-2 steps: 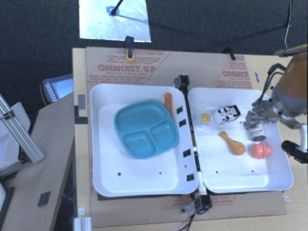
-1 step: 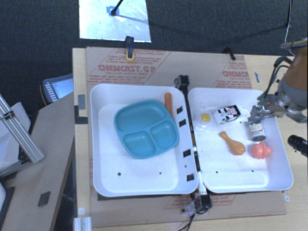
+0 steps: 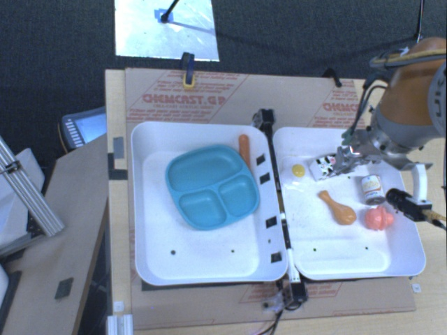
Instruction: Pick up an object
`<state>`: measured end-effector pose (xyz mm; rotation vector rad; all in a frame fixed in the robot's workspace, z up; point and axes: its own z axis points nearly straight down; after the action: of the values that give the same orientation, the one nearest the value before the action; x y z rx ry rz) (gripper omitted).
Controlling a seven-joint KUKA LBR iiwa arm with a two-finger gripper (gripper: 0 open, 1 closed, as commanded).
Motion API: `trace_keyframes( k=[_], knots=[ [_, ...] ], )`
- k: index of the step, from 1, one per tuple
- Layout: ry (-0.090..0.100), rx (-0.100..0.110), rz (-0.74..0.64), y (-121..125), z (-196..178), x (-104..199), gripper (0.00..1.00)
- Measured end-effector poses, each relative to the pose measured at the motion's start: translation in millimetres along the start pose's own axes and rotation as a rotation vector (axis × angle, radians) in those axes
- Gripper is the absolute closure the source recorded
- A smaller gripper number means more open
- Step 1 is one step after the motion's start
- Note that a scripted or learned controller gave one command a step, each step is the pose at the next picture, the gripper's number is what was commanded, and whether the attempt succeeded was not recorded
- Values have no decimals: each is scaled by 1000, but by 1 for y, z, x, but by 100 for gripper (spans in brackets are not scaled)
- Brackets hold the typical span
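Nearest the camera, the right-hand shallow white bin [image 3: 349,267] is seen with a tan plastic drumstick [image 3: 337,208] and pink lumpy toy [image 3: 379,218] unlifted. Behind the drumstick the jaws [image 3: 347,156] are lowered toward a black-and-white patterned block [image 3: 323,165]; whether they are open cannot be told, so no pick is judged complete.

A yellow clamp [image 3: 188,79] grips the cardboard sheet's [image 3: 202,100] far edge.

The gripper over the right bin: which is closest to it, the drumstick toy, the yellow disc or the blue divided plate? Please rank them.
From the gripper in the camera view:
1. Yellow disc, to its left in the right bin; the drumstick toy, below it in the same bin, is too close to call against it.
2. Blue divided plate, across in the left bin, farthest.
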<state>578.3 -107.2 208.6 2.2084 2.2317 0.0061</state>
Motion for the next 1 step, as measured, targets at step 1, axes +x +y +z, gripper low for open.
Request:
trace_keyframes(
  k=[1],
  knots=[
    [1,0,-1,16,-10,59,100]
  ],
)
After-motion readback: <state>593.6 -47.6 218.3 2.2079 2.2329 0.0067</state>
